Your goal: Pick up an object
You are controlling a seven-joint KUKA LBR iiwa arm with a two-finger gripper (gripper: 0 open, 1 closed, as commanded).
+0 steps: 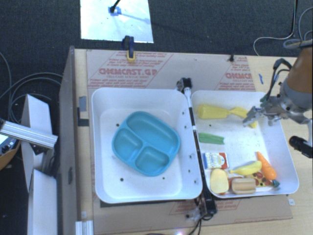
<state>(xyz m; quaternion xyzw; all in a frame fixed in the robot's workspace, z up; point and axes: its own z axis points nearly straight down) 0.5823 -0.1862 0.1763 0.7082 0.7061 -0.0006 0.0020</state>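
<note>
Both bins (142, 99) look like smooth white plastic with a faint sheen. The blue tray (145, 142) is smooth moulded plastic, slightly glossy. The toy foods, among them the yellow piece (213, 112), green strip (211, 138), carrot (266, 166) and banana (247, 169), look like matt plastic. Under the bins lies printed brown cardboard (146, 65), dull and flat. The floor (39, 18) is dark, rough carpet. The pincer (261, 112) looks like grey metal.
</note>
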